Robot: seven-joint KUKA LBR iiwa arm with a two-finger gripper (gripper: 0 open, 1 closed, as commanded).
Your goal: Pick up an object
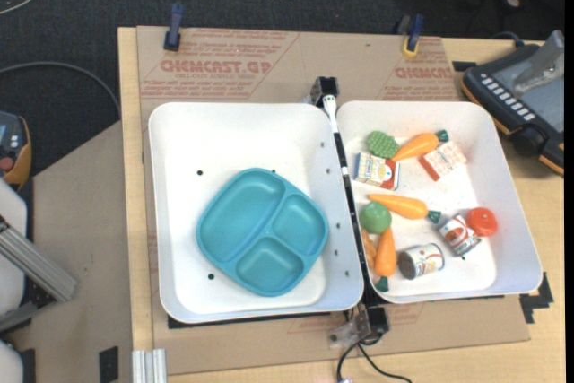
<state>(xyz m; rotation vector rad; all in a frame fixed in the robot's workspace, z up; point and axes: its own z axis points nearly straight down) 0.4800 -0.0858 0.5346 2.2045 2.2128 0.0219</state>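
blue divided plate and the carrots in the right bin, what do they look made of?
Blue divided plate: looks like molded plastic, matte to satin, one even teal colour, with soft rounded compartment ridges. Carrots: probably toy plastic, smooth, with uniform saturated orange and green tips; too small to rule out rubber. Right bin: white, likely thin formed plastic with rounded corners.

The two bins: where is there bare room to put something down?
The left bin is bare along its far side and left edge, around the blue tray. In the right bin, the far-right corner and the floor right of the red ball are free. Its left and middle are crowded with carrots, cans and cartons.
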